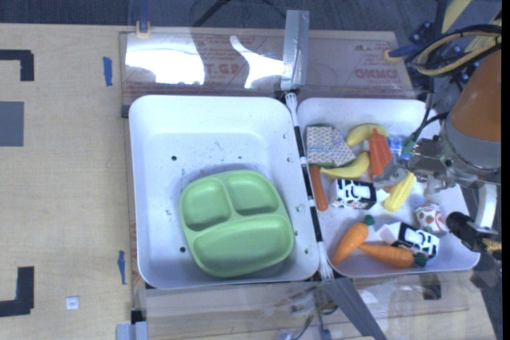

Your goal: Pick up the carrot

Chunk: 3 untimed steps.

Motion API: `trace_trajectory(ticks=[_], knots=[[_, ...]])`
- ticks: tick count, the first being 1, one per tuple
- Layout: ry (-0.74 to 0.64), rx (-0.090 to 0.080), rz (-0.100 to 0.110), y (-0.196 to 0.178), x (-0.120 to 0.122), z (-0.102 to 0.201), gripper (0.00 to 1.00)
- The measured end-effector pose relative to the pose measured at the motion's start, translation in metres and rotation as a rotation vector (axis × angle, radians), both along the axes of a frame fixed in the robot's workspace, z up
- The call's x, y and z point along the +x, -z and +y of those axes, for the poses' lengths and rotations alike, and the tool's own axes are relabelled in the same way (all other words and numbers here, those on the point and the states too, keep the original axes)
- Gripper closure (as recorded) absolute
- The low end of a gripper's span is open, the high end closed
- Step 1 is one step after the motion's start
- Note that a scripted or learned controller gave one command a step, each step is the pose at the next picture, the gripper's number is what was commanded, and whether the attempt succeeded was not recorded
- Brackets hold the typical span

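In the camera view, the carrot (349,241) was seen lying in the right bin (360,109), just right of the divided green plate (235,223), judged light, stiff and best gripped mid-body, while the gripper (446,195) state could not be told.

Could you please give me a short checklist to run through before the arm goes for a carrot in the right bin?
1. Target in view: ok. One carrot lies in the right bin, tilted, leaf end up.
2. Single target: not ok. A second carrot lies just right of it, tips close together.
3. Clutter: not ok. A black-and-white toy sits at the second carrot's leaf end, and bananas lie further back.
4. End effector over target: not ok. It sits above the bin's right side, beside a yellow piece.
5. End effector state: cannot tell.
6. Green tray out of the way: ok, it is in the left bin.
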State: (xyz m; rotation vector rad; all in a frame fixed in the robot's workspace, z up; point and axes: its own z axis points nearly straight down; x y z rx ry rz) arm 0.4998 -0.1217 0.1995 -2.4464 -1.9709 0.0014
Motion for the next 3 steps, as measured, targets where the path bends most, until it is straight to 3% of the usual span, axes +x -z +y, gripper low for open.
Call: trace_trajectory(ticks=[1,2,3], knots=[[0.105,-0.001,-0.011,0.093,-0.016,0.027,0.0],[0.114,0.001,0.001,0.016,-0.02,0.079,0.0],[0.196,0.0,0.001,0.016,0.004,0.152,0.0]])
